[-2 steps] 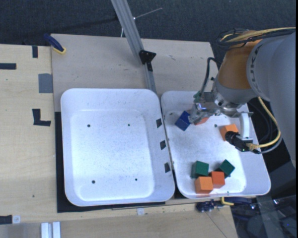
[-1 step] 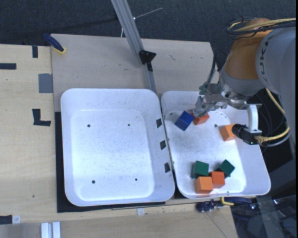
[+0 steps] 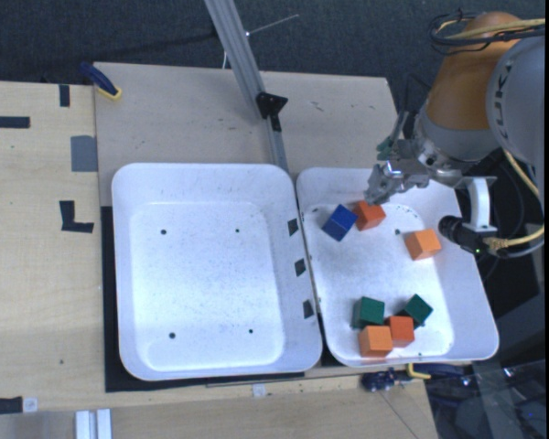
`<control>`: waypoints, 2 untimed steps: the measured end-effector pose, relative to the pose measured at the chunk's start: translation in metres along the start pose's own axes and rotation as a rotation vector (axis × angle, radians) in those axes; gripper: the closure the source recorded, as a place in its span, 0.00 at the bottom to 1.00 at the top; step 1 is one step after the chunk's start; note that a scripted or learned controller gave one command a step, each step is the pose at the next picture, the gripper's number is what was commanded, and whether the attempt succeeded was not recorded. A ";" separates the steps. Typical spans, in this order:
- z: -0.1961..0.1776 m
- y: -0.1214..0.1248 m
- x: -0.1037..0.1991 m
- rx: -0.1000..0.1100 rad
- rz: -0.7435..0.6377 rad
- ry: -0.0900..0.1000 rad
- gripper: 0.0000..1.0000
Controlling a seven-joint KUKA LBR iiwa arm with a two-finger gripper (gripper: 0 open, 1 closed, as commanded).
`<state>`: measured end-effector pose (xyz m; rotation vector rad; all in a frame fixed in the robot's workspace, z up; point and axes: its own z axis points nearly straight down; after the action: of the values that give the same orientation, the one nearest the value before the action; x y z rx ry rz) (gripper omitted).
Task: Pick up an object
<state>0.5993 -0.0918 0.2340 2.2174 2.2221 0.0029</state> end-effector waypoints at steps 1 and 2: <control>-0.010 -0.009 0.052 0.004 -0.004 0.002 1.00; -0.013 -0.023 0.102 0.005 -0.005 0.002 1.00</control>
<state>0.5758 0.0106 0.2466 2.2158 2.2309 -0.0004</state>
